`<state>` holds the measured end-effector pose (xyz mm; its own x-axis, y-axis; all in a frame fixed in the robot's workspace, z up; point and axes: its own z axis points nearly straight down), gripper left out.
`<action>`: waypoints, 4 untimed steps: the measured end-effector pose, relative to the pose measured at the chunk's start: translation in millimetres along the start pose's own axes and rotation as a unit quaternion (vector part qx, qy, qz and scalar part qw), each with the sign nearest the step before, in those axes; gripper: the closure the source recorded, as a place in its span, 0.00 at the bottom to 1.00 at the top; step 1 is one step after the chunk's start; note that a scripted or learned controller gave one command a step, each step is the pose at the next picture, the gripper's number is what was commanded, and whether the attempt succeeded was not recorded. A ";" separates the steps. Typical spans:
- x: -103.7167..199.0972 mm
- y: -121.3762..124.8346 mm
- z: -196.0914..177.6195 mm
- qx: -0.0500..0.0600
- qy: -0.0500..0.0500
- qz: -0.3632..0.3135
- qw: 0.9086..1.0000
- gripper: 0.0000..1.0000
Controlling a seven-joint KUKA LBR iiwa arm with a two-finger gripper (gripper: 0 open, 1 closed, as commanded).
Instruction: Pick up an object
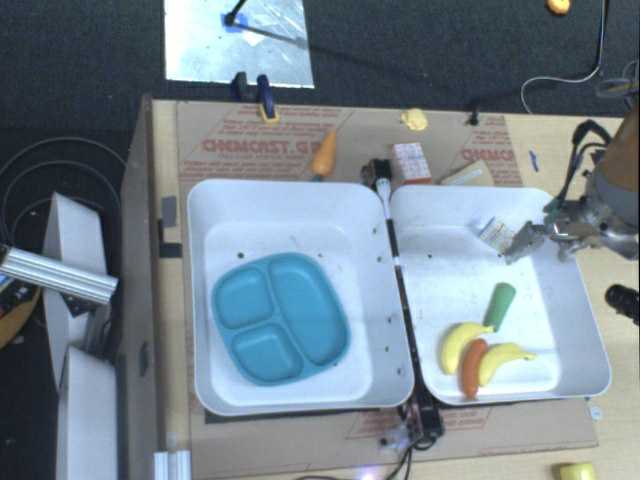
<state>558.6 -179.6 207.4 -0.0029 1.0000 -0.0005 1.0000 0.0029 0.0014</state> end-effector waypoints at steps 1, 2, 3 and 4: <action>45.7 -32.1 7.5 0.001 0.001 -0.002 1.000 0.00; 94.9 -74.6 97.4 0.005 0.003 -0.001 1.000 0.00; 36.1 -72.3 124.1 0.001 0.000 0.003 1.000 0.00; 1.1 35.3 121.0 -0.006 -0.002 -0.002 1.000 0.00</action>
<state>594.1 -178.5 86.4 -0.0062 1.0000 -0.0054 0.9999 0.0063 0.0129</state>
